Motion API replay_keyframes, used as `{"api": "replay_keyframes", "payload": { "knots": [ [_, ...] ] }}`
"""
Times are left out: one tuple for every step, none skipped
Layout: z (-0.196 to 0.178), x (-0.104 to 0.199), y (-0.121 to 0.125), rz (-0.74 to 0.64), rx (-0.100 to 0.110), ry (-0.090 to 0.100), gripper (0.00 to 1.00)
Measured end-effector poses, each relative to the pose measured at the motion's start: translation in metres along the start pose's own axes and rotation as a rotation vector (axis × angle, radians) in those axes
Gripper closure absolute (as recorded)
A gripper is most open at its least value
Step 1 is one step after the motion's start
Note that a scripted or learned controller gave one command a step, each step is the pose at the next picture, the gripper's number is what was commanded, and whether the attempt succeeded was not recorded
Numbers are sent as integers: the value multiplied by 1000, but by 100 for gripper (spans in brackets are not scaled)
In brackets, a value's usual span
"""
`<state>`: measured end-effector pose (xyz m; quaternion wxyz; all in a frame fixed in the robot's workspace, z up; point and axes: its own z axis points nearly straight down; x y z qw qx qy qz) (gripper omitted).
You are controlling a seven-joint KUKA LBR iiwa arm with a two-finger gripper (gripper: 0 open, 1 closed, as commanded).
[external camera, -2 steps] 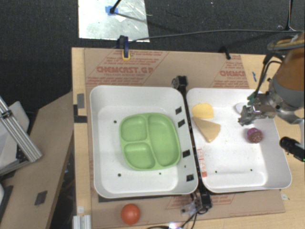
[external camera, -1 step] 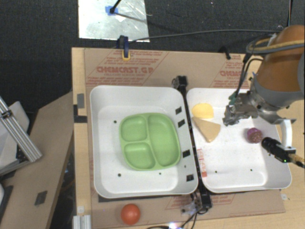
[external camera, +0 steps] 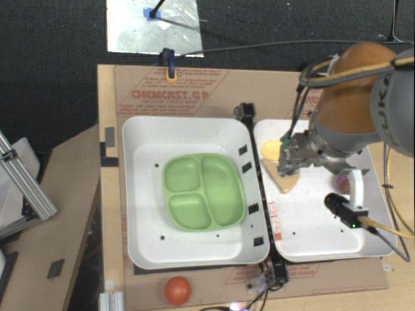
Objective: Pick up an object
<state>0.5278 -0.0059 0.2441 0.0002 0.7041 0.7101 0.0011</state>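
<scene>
One tan wedge (external camera: pixel 283 181) lies directly under the fingers (external camera: pixel 286 166), beside a yellow piece (external camera: pixel 271 150); their grip state is unclear

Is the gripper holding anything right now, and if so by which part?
Cannot be told. The gripper sits low in the right bin, over the tan wedge beside a yellow piece, but no grip shows.

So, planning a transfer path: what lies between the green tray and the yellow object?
In the camera view, the bins' adjoining walls lie between the green tray and the yellow object.
</scene>
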Motion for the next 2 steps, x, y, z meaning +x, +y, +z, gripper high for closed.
{"api": "replay_keyframes", "payload": {
  "knots": [
    [7, 60, 3, -2, 0, 1, 100],
    [3, 111, -6, -1, 1, 1, 100]
  ]
}}
